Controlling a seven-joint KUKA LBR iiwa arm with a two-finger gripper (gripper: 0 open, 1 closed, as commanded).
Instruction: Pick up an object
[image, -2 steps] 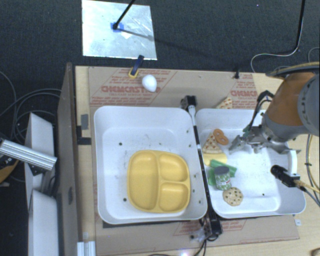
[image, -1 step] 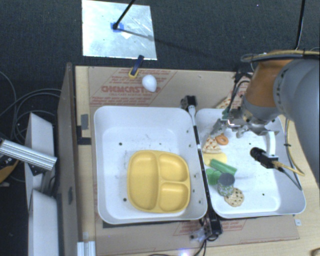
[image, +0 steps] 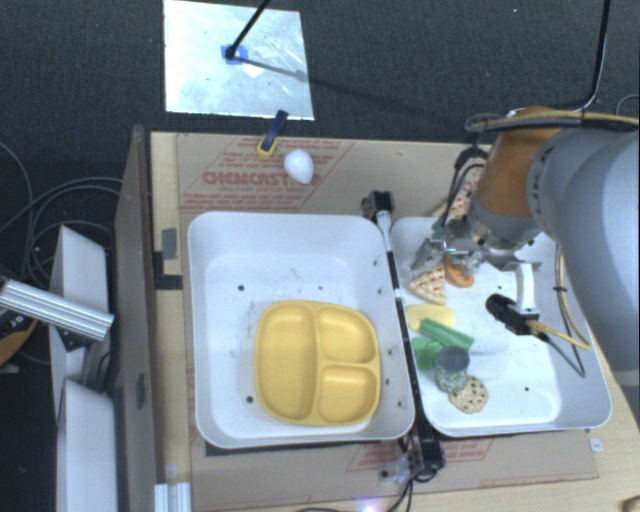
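Gripper (image: 447, 250) sits low over the back-left corner of the right bin (image: 570, 400), right above a tan wedge (image: 430, 288). The wedge is triangular, pale yellow-tan with a darker criss-cross or speckled face, and lies flat on the bin floor close to the wall shared with the left bin (image: 230, 260). It looks like a toy pizza slice or a waffle, too small to say which. Its upper corner runs under the gripper hardware, so contact can't be confirmed. Gripper state: can't tell, the tip is buried in wrist clutter and cables from this angle. Nothing is visibly clamped in it. An orange piece (image: 461, 273) lies just beside the wedge on the arm side, partly covered by the gripper, shape unclear. Nearer the camera along the same wall: a flat yellow piece (image: 428, 317), a green block (image: 447, 333) lying over its edge, a green cylinder (image: 424, 352), a grey round thing (image: 452, 362) tight against both green parts, and a speckled cookie (image: 468, 394) just beside that. The cluster is packed, so which parts touch and which overlap is hard to read. The arm (image: 590, 200) is blurred and cut off by the right edge, with the orange band (image: 508, 175) above the wrist. The left bin holds a yellow divided plate (image: 318, 360), three compartments, lying flat. A white ball (image: 298, 165) sits on the cardboard behind the bins, well apart from everything else.
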